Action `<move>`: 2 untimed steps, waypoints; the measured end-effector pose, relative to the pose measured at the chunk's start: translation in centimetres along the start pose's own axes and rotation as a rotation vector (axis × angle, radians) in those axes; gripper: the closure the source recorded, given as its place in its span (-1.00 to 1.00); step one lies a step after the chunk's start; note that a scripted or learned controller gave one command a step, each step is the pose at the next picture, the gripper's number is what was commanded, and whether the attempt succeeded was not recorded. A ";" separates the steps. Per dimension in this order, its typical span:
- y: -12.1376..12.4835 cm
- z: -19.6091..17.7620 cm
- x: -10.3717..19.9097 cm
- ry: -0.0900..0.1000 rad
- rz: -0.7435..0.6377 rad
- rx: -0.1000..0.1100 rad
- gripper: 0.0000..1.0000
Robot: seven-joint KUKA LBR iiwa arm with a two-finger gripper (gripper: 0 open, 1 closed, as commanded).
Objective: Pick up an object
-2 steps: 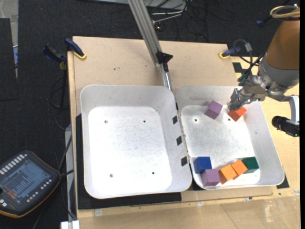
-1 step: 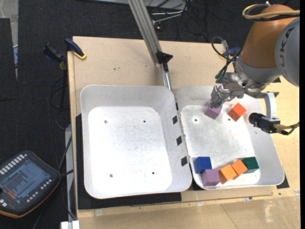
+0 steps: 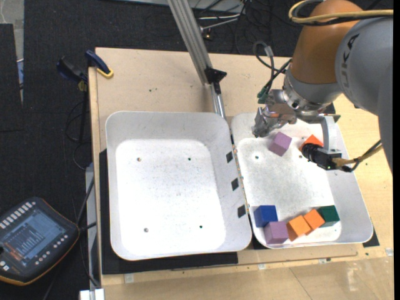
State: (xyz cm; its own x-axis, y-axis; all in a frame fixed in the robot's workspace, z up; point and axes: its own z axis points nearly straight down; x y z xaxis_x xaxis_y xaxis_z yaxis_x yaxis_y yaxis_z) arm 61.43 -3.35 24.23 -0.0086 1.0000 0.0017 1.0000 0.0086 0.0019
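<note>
The two-finger gripper [image 3: 265, 123] hangs just beside the small purple cube [image 3: 280, 144]; its grip state cannot be told. Centre over the cube before descending.

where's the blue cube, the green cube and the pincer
blue cube [image 3: 265, 214], camera view, on its top face
green cube [image 3: 329, 215], camera view, on its top face
pincer [image 3: 262, 125], camera view, at its fingertips

A handheld control pendant [image 3: 32, 239] with a lit screen lies at the lower left of the frame. A blue and yellow clamp [image 3: 94, 63] grips the bench's upper left corner. A slanted metal pole [image 3: 190, 33] crosses the upper middle, beside tangled cables [image 3: 219, 8].
</note>
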 end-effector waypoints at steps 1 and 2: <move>2.2 -0.5 4.4 -0.001 0.001 -0.002 1.00; 3.9 -0.8 9.2 0.000 0.001 -0.001 1.00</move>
